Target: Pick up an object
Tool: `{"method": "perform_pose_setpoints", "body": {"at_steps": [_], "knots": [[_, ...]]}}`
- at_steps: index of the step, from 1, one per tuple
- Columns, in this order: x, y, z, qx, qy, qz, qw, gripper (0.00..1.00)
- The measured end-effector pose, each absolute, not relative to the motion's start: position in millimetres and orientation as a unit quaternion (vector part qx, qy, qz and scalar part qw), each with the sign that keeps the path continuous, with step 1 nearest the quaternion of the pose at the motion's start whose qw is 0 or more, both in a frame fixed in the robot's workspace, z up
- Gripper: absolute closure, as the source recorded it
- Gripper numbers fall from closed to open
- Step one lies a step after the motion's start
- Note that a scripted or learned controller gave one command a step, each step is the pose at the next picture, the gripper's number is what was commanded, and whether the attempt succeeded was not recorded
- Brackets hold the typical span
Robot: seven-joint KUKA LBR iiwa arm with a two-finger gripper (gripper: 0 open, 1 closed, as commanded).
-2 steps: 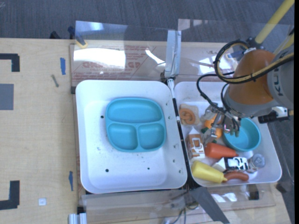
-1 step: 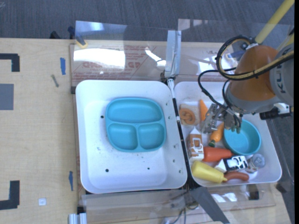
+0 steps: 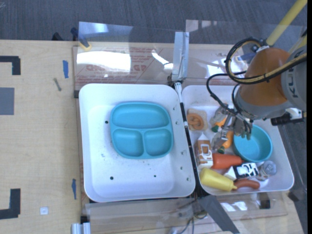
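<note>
My gripper (image 3: 232,126) hangs low over the right bin (image 3: 284,145), at its middle, under the orange wrist band. Its fingers stand open, straddling a small orange and green toy (image 3: 225,138) without closing on it. Right of the gripper sits a blue bowl (image 3: 254,146). In front lie an orange carrot (image 3: 225,161), a yellow piece (image 3: 215,179), a red sausage (image 3: 247,183) and a black and white piece (image 3: 246,170). A round tan biscuit (image 3: 196,120) and a small carton (image 3: 204,151) lie to the gripper's left.
The left bin (image 3: 92,130) holds a blue divided plate (image 3: 141,129). A raised divider (image 3: 184,130) separates the two bins. A small grey round item (image 3: 268,168) lies by the bowl. Black cables loop above the wrist (image 3: 229,77).
</note>
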State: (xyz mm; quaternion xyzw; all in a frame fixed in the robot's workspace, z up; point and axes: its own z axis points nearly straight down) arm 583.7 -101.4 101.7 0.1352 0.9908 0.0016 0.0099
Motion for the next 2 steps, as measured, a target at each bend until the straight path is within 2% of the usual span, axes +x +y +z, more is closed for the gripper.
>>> {"method": "perform_pose_setpoints", "body": {"at_steps": [1, 2], "knots": [[586.4, -103.6, 89.1, 0.158, 0.987, 0.0009, 0.005, 0.0], [590.7, -103.5, 103.5, 0.158, 0.987, 0.001, 0.012, 1.0]]}}
